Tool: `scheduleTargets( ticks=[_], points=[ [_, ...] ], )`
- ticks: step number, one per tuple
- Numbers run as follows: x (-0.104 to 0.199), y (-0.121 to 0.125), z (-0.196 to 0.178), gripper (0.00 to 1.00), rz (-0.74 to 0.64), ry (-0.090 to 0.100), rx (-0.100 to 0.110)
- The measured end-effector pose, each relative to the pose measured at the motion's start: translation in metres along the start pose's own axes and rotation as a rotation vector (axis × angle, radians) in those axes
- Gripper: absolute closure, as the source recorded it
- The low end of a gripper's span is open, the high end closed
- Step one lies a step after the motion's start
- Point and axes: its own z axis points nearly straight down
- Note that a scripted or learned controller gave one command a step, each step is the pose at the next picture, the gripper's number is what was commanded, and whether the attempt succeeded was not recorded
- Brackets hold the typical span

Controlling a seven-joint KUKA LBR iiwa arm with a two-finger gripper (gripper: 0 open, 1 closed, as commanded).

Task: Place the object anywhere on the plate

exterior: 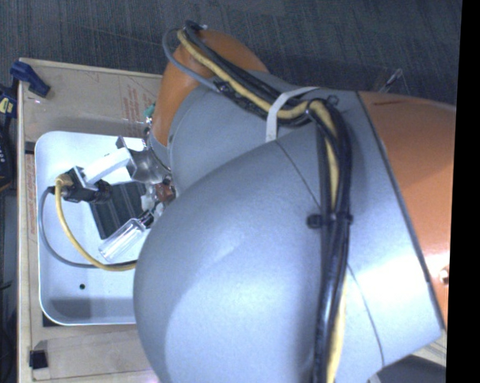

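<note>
You cannot make out the plate or the object from this angle: the grey and orange arm [245, 266] hides the right-hand bin and much of the shallow white left-hand bin [47, 150]. On the bare floor of that left bin, near its front-left corner, sits a small dark speck [83, 285]; you cannot tell whether it is a thing or a mark.
</note>
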Motion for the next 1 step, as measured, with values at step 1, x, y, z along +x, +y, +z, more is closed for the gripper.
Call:
scheduleTargets(
  ticks=[1],
  points=[
    [0.0608, 0.0812, -0.0663, 1.0, 0.055, 0.005, 0.001]
  ],
)
